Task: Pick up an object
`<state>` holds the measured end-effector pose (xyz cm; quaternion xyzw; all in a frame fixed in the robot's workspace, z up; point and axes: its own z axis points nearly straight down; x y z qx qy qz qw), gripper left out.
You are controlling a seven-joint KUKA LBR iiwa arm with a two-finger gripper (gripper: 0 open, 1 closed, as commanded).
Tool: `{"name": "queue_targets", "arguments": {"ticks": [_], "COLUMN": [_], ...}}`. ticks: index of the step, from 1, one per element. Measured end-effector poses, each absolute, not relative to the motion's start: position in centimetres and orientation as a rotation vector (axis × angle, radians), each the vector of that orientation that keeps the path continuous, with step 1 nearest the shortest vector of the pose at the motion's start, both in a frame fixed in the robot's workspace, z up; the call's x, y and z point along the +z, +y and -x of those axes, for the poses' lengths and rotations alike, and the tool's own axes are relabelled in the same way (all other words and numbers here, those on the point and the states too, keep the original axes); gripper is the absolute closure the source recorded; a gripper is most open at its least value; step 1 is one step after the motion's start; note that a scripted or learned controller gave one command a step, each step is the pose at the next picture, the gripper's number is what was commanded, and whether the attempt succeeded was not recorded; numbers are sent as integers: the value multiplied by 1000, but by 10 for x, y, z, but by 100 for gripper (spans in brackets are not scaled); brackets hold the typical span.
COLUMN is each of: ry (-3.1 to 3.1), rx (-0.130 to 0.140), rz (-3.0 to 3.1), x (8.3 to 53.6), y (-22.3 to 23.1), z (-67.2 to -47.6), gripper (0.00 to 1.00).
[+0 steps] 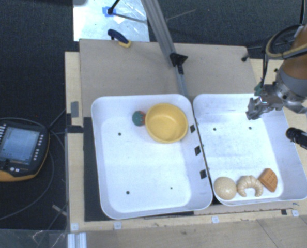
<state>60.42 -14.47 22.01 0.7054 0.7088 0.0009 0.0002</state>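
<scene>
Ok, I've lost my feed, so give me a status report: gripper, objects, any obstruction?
Gripper over right bin's upper right, nothing seen held. Bun, croissant, waffle along its near edge. Nothing in the way.

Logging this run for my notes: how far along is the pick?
Nothing looks picked yet. The end effector hangs over the right bin's upper edge, apart from the bread roll, croissant and waffle at its near edge. Left: reaching an object, grasping and lifting.
</scene>
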Motion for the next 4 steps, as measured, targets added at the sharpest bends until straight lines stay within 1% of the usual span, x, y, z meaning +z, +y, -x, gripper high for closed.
{"name": "queue_targets", "arguments": {"ticks": [1, 2, 3, 4], "ry": [2228, 2226, 2227, 2227], "rx": [2, 2, 1, 4], "rz": [-2216, -2217, -2217, -2215], "x": [217, 223, 216, 229], "y": [-86, -46, 8, 59], "z": [-589, -574, -557, -544], "gripper": [100, 100, 100, 100]}}
